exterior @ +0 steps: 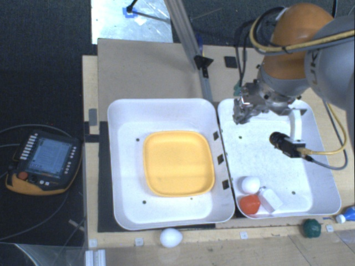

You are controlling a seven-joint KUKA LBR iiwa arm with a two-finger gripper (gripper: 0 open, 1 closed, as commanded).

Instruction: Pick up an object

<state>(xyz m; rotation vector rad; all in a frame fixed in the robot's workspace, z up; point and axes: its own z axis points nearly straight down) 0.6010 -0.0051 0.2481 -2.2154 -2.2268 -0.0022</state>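
Currently I have the gripper (242, 114) low over the far-left corner of the right bin (316, 148), close to the wall it shares with the left bin (125, 148). I cannot tell whether it is apart or together from this slant, and I see nothing in it.

Candidate things for the pick all sit in the near-left corner of the right bin, well apart from the gripper: a white ball (250, 184), an orange-red ball (250, 204) touching or just beside it, and a small white block (269, 199) against the red one.

Risks, as I judge them:
- The three things are crowded together and pushed against the bin's near wall. A descent on one could nudge the others, or a finger could land on the rim instead of going down beside the target.
- Both balls are round and likely to roll or squirt out when squeezed off-centre.
- White ball and white block on white floor: poor contrast, so a centring error is plausible.
- A black fitting (285, 143) on a yellow cable hangs over the bin's middle; it might drag across the things.

Left bin: one yellow square plate (178, 163), centred. On the tabletop (222, 248) by its near edge lie another white ball (171, 237) and a dark green ball (312, 228).
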